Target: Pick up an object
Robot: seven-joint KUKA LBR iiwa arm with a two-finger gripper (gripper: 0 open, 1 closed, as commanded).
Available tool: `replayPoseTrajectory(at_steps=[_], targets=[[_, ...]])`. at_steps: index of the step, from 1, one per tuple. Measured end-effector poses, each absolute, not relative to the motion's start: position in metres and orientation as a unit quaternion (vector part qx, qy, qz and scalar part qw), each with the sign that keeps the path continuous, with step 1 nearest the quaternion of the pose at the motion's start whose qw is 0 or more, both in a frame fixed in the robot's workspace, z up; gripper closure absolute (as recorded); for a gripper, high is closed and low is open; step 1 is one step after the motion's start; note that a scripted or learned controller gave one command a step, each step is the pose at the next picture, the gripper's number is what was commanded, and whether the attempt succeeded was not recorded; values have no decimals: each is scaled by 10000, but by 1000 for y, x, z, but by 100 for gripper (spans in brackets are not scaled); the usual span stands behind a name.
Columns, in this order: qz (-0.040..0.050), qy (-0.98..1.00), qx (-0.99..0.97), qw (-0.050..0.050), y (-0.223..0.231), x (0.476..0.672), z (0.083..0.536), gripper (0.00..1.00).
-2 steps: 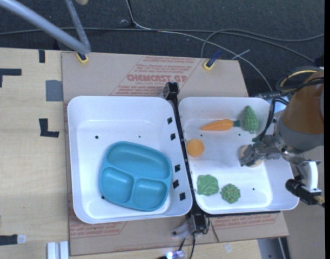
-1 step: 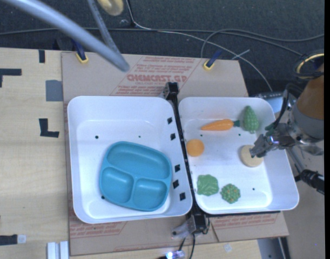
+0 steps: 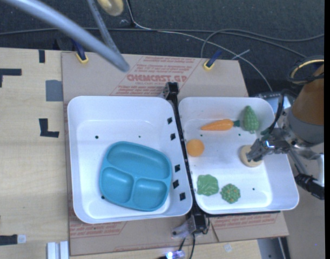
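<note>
The arm reaches in low from the right, orange band showing, over the right bin (image 3: 283, 198). The hand (image 3: 255, 154) sits down on a tan disc (image 3: 251, 158) by the bin's right side; how far it's open, can't tell. Carrot (image 3: 217, 125) lies well apart.

You see two white bins (image 3: 78, 161), one blue tray (image 3: 135, 176), one carrot (image 3: 217, 125), one orange ball (image 3: 195, 148), three green vegetables (image 3: 208, 185), one tan disc (image 3: 250, 158).
</note>
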State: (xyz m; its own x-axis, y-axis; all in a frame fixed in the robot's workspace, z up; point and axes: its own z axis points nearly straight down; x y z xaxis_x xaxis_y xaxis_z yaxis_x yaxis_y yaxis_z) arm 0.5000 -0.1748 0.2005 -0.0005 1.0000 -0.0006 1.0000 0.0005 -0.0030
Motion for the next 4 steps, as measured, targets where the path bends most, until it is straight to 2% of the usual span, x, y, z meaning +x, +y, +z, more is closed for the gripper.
replayPoseTrajectory(at_steps=[4], targets=[[2, -7092, -7050, 10, 30, 525, 221, 100]])
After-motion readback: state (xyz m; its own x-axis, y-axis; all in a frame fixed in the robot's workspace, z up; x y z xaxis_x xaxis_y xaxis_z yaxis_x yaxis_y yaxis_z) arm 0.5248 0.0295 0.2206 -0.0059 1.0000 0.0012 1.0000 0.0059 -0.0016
